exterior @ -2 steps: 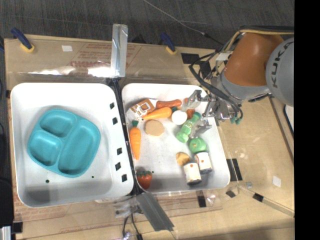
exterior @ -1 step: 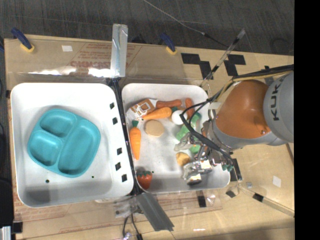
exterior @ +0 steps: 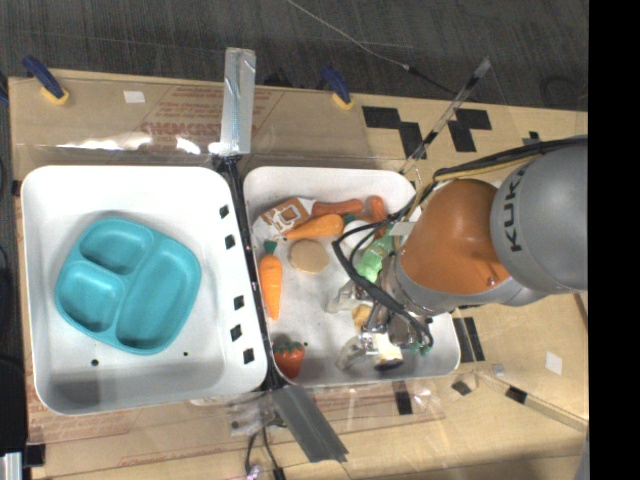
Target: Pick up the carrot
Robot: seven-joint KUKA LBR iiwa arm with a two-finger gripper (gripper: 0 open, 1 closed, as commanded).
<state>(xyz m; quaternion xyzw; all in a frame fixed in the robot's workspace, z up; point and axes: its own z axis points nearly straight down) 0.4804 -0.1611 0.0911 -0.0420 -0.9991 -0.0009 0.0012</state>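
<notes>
So, you've got two white bins side by side on the bench. The left bin [exterior: 40,268] has a teal divided plate [exterior: 127,283] sitting in it, three compartments, nothing in them that I can make out.

The carrot [exterior: 270,283] is in the right bin [exterior: 330,180], lying along the left wall, pointed end toward the near edge and green top toward the far edge. It's flat on the bin floor with nothing touching it from above. Near it you'll see a round tan piece [exterior: 309,256] just to its right, a second orange carrot-like piece [exterior: 315,227] lying crosswise farther back, and a reddish sausage-like item [exterior: 345,208] behind that. A tomato or strawberry-looking thing [exterior: 288,356] sits by the bin's near left corner.

Your arm [exterior: 500,233] comes in from the right and hangs over the right half of that bin, with a green item [exterior: 371,264] poking out beside the wrist cables. The gripper [exterior: 380,346] is down near the bin's near edge, well apart from the carrot. It's a tangle of metal and cable there, so whether it's open or closed I can't tell.
</notes>
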